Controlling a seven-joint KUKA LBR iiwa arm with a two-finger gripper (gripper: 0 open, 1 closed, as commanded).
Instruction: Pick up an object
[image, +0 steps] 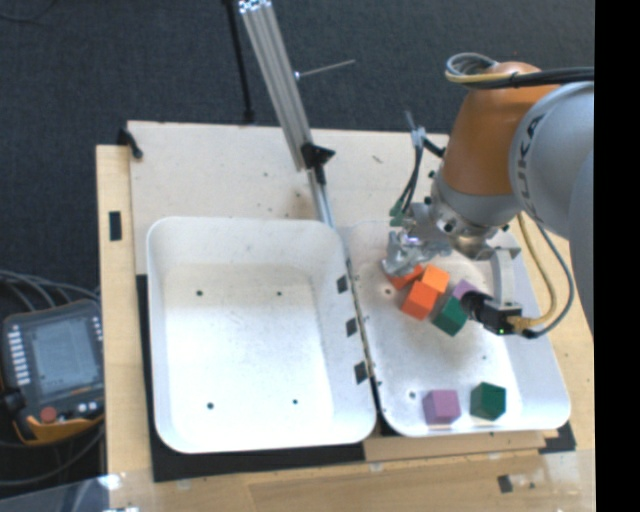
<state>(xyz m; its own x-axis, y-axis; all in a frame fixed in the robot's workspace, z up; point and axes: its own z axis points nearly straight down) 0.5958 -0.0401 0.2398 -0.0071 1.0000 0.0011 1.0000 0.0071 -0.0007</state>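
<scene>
My gripper (404, 256) hangs low over the back of the right bin (540, 385), under the grey and orange arm. Just below it lies a tight cluster of blocks. An orange block (427, 291) is the biggest, with a small red-orange piece (399, 280) at its left, right beside the gripper. A green block (451, 319) and a pale purple block (466, 292) touch the orange one on its right. Nearer the bin's front edge, a purple block (440, 405) and a dark green block (488, 400) rest side by side, apart from the gripper.
The left bin (170, 250) sits beside the right one, sharing a middle rim. A slanted metal rail (285, 95) rises from behind the bins. Cables (545, 290) loop off the wrist on the right. A teach pendant (55, 360) lies off the bench at left.
</scene>
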